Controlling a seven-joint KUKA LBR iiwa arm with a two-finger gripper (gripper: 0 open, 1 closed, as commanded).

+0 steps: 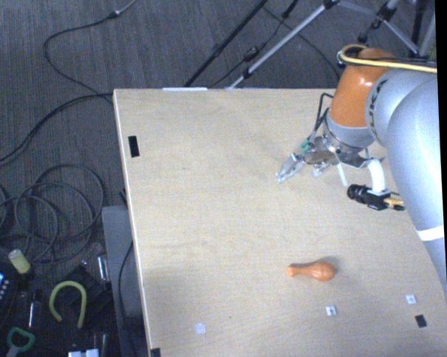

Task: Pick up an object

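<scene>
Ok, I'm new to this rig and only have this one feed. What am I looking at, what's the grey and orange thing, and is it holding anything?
You're looking down at a slant from one fixed camera above a pale wooden board. The grey machine with the orange band is a robot arm reaching in from the right. Its end effector hangs over the upper middle of the board with nothing between its fingers. One small orange pear-shaped object lies alone lower down, well apart from the arm. Cables sit on the floor at left.
</scene>
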